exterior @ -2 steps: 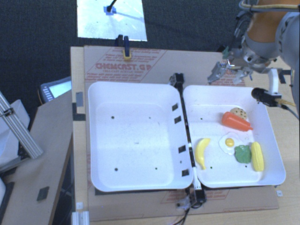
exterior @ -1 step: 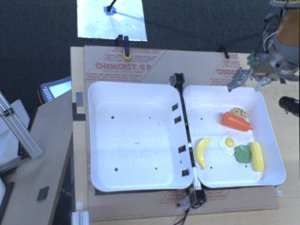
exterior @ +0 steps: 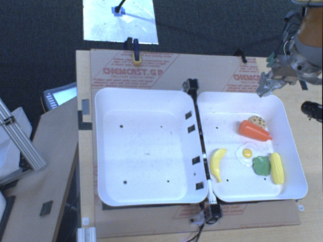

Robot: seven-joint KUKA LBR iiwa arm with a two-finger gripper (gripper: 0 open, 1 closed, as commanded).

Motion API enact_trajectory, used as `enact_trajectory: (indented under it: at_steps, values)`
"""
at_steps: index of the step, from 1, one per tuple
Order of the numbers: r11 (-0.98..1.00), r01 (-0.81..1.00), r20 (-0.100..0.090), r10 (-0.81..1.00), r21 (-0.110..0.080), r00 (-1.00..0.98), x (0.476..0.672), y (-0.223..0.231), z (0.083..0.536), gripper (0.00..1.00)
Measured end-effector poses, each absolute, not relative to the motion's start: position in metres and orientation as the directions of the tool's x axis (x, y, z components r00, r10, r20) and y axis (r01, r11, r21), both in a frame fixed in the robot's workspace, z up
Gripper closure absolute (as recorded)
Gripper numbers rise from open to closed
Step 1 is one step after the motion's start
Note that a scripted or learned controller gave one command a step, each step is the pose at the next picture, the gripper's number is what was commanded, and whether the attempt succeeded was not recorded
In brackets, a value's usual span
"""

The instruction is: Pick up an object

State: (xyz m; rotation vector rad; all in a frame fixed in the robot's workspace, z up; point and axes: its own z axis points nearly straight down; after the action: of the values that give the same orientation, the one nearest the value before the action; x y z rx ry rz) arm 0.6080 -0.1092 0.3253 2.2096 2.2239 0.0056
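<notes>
The grey two-finger gripper [exterior: 264,88] hung above the far rim of the shallow white right-hand bin [exterior: 292,135], well apart from the orange plastic carrot [exterior: 254,130].

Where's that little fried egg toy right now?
The fried egg lies in the right bin, toward its near right part, between the banana and the corn cob, just below the carrot.

Grey arm [exterior: 303,59], orange band, dark cables, grey end effector [exterior: 264,87].
</notes>
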Motion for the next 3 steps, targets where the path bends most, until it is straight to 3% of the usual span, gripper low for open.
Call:
enact_trajectory:
  at_steps: [1, 2, 3]
  values:
    - [-0.003, 1.0, 0.002, 1.0, -0.009, 0.003, 0.525, -0.118, 0.261, 1.0]
    - [0.011, 1.0, 0.002, 1.0, 0.008, -0.011, 0.491, -0.045, 0.333, 1.0]
    - [0.007, 1.0, 0.0, 1.0, 0.007, -0.007, 0.492, -0.049, 0.341, 1.0]
